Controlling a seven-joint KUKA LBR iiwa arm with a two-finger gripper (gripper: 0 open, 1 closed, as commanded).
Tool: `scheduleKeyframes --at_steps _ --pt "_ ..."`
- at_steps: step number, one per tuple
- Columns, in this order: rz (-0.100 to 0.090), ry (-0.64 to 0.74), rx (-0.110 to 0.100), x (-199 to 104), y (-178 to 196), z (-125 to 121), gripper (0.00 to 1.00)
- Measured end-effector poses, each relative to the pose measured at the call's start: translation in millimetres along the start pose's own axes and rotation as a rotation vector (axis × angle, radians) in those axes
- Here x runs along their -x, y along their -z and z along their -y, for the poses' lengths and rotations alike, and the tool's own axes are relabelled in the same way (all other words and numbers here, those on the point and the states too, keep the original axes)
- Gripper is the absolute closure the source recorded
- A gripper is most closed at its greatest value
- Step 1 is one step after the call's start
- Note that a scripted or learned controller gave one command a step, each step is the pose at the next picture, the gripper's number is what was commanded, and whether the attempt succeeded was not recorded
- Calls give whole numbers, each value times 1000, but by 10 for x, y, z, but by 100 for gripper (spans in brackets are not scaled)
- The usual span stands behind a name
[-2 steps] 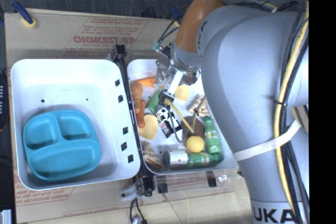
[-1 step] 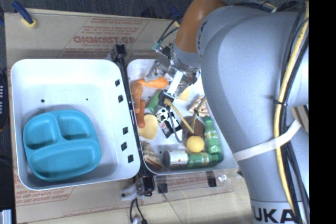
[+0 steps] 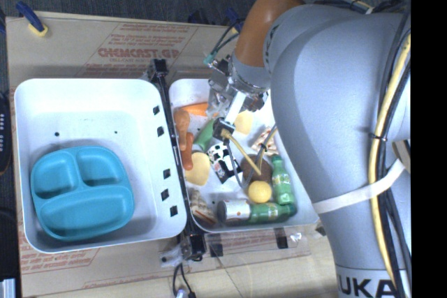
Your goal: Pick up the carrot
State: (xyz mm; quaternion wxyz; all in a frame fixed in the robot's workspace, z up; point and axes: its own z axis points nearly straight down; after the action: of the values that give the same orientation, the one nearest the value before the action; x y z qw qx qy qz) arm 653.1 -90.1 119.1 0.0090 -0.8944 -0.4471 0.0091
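While the carrot (image 3: 183, 126) lies just left of the hand (image 3: 225, 102), its grip cannot be told.

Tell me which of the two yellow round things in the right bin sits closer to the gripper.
The pale one just below the gripper; the brighter ball lies lower, beside the green bottle.

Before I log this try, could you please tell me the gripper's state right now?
Gripper: cannot be told; it sits over the right bin near the carrot.
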Motion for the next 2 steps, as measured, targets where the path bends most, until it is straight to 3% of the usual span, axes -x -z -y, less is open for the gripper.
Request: scheduleKeyframes --at_steps 1,2 --pt "-2 166 14 576 -314 697 100" --pt "-2 167 16 577 -307 689 0"
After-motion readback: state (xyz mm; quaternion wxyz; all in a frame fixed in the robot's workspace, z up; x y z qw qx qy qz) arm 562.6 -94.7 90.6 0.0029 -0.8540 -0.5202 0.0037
